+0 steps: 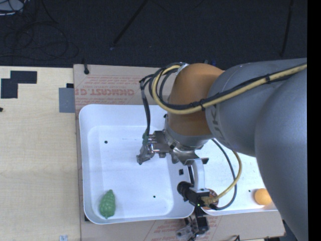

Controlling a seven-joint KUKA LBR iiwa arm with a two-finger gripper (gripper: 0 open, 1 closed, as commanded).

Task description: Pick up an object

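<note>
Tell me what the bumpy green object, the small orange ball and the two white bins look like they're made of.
Bumpy green object: likely soft rubber or plastic, matte, knobbly surface. Small orange ball: smooth, slightly glossy, probably plastic. Left white bin and right white bin: moulded plastic by the rounded corners and faint sheen.

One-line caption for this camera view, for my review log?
Grey arm reaches over two white bins; green object in left bin, orange ball in right bin.
</note>
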